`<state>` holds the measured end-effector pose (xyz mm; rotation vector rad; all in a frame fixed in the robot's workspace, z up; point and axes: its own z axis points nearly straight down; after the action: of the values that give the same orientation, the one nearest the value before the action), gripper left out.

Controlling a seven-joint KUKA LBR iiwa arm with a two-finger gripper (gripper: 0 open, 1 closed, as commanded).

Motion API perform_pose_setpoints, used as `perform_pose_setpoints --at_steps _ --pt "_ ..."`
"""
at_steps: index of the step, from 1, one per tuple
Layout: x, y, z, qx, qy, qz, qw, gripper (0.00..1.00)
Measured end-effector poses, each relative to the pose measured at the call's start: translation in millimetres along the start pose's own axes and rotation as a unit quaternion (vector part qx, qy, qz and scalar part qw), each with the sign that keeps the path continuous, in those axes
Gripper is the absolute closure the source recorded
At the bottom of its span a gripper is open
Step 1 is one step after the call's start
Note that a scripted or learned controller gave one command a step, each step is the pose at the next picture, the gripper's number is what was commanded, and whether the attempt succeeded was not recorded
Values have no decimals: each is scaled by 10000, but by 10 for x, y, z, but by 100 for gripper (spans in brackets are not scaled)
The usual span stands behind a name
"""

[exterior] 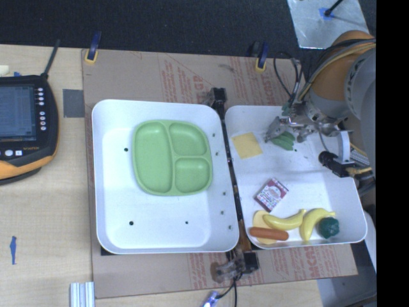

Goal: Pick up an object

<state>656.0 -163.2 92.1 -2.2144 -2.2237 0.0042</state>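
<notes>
Surface: tan, with a cardboard sheet [192,75] under two white bins side by side. Left bin [108,222]: one light green plate [171,157], three compartments, lying flat a little toward the bin's far edge, nothing in its compartments. Right bin [300,178]: a yellow square slice [246,145] near the far left corner; a small red-and-white packet [271,194] about mid-bin, toward the left wall; along the near edge, a red sausage [268,233] at the near left corner, a banana [285,220] just behind and touching it, a second banana [313,220] curving beside the first, and a dark green round item [328,228] at the near right corner, touching the second banana. A small green item [283,142] lies near the bin's far edge, right of the yellow slice. Arm [342,75]: grey with orange band, entering over the surface's far right corner. Jaws [286,132]: low over the far part of the right bin, directly at the small green item; whether they are released, clenched, or grasping it, cannot tell. Left edge of surface: a black and orange tablet [22,123]. Far edge of the cardboard: two blue clamps [93,47].
</notes>
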Motion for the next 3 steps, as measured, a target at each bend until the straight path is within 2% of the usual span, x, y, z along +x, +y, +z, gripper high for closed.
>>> perform_pose_setpoints --at_steps 1,2,3 --pt "-329 4 -5 -19 -6 11 10000 0" --pt "-185 0 0 -1 4 2 10000 0" --pt "-374 5 -4 -20 -5 10 10000 0"
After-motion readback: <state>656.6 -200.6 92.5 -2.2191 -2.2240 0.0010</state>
